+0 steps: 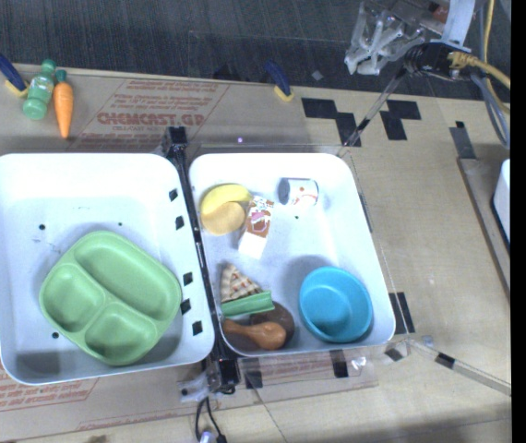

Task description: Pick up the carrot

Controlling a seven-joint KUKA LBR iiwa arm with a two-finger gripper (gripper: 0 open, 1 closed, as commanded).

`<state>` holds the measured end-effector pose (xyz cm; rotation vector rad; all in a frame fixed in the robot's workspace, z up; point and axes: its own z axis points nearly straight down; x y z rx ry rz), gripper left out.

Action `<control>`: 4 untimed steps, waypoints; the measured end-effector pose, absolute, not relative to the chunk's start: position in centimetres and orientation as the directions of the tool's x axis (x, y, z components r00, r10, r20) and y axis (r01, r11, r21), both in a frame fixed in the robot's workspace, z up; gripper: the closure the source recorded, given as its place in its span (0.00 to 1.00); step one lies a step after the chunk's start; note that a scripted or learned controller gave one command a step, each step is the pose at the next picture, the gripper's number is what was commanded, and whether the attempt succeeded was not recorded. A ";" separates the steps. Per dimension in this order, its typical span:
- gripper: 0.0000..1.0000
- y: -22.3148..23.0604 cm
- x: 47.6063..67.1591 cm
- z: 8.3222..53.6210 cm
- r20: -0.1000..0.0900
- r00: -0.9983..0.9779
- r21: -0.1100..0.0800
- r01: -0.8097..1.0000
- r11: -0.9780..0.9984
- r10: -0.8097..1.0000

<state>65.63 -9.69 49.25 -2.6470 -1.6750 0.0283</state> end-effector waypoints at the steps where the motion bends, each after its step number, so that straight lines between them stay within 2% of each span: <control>1: 0.00 -9.7 65.6 49.2 -0.011 0.427 -0.018 0.904 -0.427 0.904; 2: 0.00 -9.7 65.6 49.2 -0.011 0.427 -0.018 0.904 -0.428 0.904; 3: 1.00 -9.5 65.7 50.2 -0.016 0.416 -0.024 0.909 -0.417 0.909; 4: 0.00 -9.5 65.7 50.2 -0.016 0.416 -0.025 0.909 -0.416 0.909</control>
